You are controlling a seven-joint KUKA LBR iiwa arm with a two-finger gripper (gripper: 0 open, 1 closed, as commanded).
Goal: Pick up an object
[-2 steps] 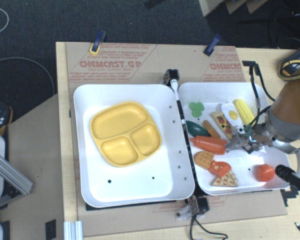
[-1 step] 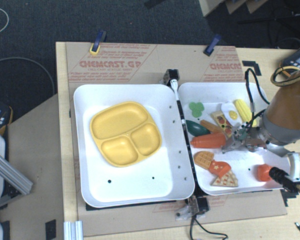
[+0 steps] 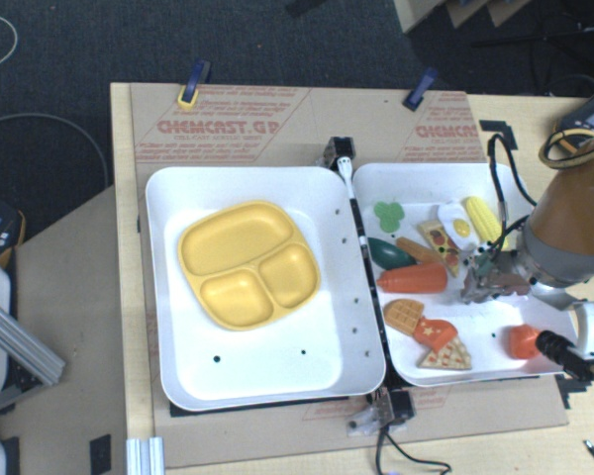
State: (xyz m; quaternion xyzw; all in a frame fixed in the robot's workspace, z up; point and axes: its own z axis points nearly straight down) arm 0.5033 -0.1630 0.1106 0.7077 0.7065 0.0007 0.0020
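The right bin [image 3: 416, 181] holds several toy foods. A green broccoli piece [image 3: 388, 211], a yellow corn cob [image 3: 481, 218] and a small sandwich piece [image 3: 442, 236] lie toward the back. A dark green pepper [image 3: 388, 253] and an orange-red carrot [image 3: 413, 279] sit mid-bin. A waffle [image 3: 403, 315], a red piece [image 3: 437, 332] and a pizza slice [image 3: 445, 356] lie near the front, with an orange-red tomato [image 3: 523, 340] at front right. My gripper [image 3: 483, 283] is low in the right bin, just right of the carrot and beside the sandwich piece.
The left bin [image 3: 168, 295] carries a yellow divided plate [image 3: 247, 263]. The grey arm with its orange band [image 3: 574, 216] covers the right bin's right side. Clamps [image 3: 340, 151] join the bins at the back and front. Cables [image 3: 500, 166] run along the right.
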